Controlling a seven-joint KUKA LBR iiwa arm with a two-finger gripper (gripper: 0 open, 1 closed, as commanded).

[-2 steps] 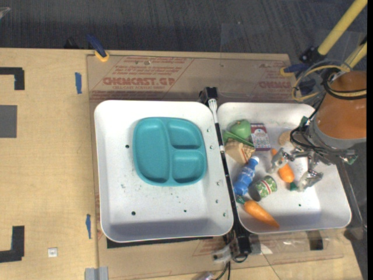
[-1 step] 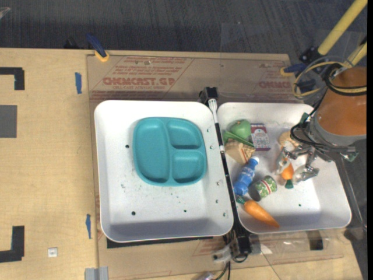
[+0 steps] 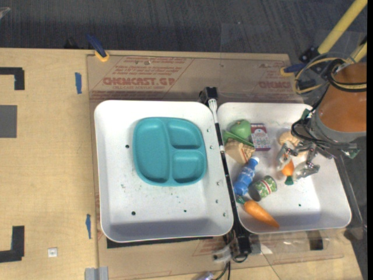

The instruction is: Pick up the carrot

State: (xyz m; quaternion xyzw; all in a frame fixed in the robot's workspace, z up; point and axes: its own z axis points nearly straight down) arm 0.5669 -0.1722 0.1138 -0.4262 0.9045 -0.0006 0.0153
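The carrot (image 3: 260, 213) lies on the floor of the right bin (image 3: 326, 209), near that bin's front edge and toward its left side, its thick end pointing up-left and its tip toward the lower right. Just beside its thick end sits a small green-labelled can (image 3: 263, 187), and next to that a blue bottle (image 3: 245, 177) lies tilted along the bin's left wall. Farther back are a tan crumpled piece (image 3: 239, 151), a green rounded item (image 3: 239, 130) and a small red-and-white packet (image 3: 260, 137). The tool (image 3: 296, 167) hangs over the middle-right of the same bin, well apart from the carrot, with a small orange and green object (image 3: 288, 171) right at its metal fingers (image 3: 309, 168); whether the tool is clenched on that object or released I cannot tell. Above it rises the arm (image 3: 344, 107) with its orange band, entering from the right, with cables behind it. The left bin (image 3: 116, 214) holds a teal divided plate (image 3: 170, 150) resting near its centre. Both bins sit side by side on a cardboard sheet (image 3: 140, 74) on the table (image 3: 41, 156).
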